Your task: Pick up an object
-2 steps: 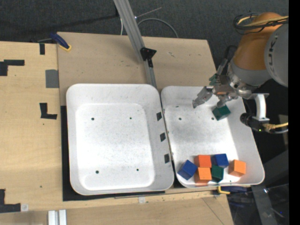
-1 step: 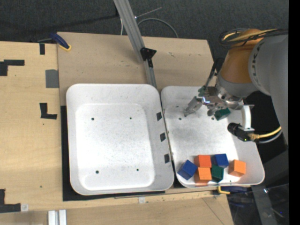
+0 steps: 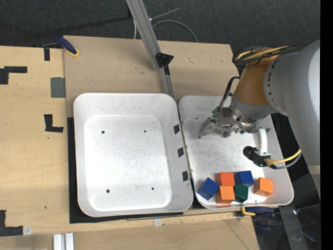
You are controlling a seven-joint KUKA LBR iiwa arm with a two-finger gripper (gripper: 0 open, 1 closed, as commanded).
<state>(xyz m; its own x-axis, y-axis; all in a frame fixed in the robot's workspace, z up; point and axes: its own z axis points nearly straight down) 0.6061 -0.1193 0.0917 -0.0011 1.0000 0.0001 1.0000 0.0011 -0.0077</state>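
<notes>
Near edge of the shallow white right-hand bin (image 3: 276, 155): small blue (image 3: 208, 187), orange (image 3: 226, 179) and green (image 3: 241, 192) cubes clustered together. Farther in, the grey gripper (image 3: 221, 125) hangs above bare bin floor, well apart from the cubes; jaws spread wide, holding nothing.

- Two shallow white plastic bins, left (image 3: 88, 139) and right (image 3: 218, 152), both finely speckled dark.
- Small cubes: blue (image 3: 208, 188), orange (image 3: 226, 178), orange (image 3: 226, 193), blue (image 3: 244, 178), dark green (image 3: 241, 191), orange (image 3: 263, 186).
- Pale tan wooden bench (image 3: 31, 155) with black tape marks.
- Grey arm with an orange band (image 3: 252, 85).
</notes>
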